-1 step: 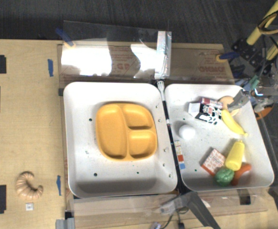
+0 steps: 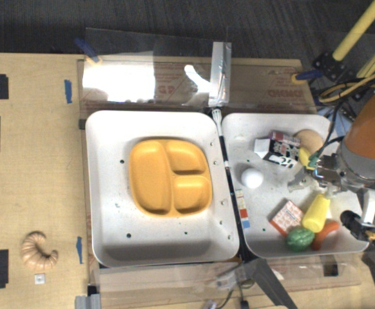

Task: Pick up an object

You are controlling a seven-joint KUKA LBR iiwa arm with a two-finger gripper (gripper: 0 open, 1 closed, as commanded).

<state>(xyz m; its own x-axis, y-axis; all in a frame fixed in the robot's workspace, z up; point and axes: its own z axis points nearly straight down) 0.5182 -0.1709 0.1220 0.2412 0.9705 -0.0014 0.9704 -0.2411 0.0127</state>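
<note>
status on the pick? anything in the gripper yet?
Done: the arm has reached over the right bin. In hand: the gripper sits low among the items, beside the yellow piece; I can't see anything between its fingers. Left: a confirmed grasp and lift.

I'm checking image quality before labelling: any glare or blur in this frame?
Camera view: strong glare on the clear plastic sheet behind the bins; the left white bin is bright but readable; the grey arm at the right edge looks soft, the small objects fairly sharp.
</note>
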